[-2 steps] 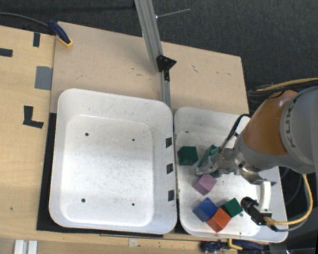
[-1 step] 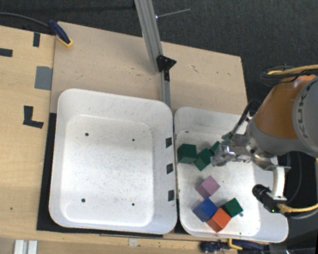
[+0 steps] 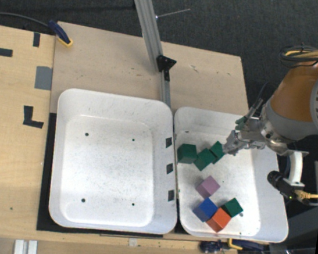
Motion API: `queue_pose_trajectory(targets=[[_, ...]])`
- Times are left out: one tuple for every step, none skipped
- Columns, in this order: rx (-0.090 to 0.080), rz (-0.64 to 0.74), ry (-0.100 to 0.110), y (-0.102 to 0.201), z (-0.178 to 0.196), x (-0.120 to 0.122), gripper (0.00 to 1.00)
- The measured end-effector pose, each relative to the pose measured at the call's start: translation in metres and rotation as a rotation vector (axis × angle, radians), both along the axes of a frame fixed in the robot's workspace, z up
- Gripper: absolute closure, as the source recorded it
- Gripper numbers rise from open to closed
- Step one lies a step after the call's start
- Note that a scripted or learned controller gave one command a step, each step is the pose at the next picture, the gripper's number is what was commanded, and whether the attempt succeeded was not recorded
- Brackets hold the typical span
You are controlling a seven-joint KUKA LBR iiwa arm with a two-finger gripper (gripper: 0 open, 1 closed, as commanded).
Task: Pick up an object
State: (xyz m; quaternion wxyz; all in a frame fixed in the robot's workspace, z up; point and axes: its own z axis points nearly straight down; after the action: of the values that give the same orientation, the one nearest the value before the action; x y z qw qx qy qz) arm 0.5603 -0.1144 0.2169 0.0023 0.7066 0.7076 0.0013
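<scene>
Light is even and fairly bright across the frame, with a soft, diffuse look from overhead. The two white bins (image 3: pixel 107 163) are the brightest areas; their floors show faint grey speckle rather than blown-out glare. Shadows are weak: a thin dark rim under the left bin's lower edge, and small soft shadows hugging the blocks (image 3: pixel 212 204) in the right bin. The dark floor at the top of the frame holds little detail. Focus is slightly soft throughout, with mild compression grain and no obvious edge distortion.

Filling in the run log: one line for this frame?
tool over right bin | beside green blocks | grip unclear | purple block, blue block, orange block untouched
</scene>
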Motion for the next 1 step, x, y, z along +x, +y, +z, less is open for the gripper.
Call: queue_pose_trajectory(targets=[[0.000, 0.000, 0.000, 0.0001, 0.0529, 0.0012, 1.00]])
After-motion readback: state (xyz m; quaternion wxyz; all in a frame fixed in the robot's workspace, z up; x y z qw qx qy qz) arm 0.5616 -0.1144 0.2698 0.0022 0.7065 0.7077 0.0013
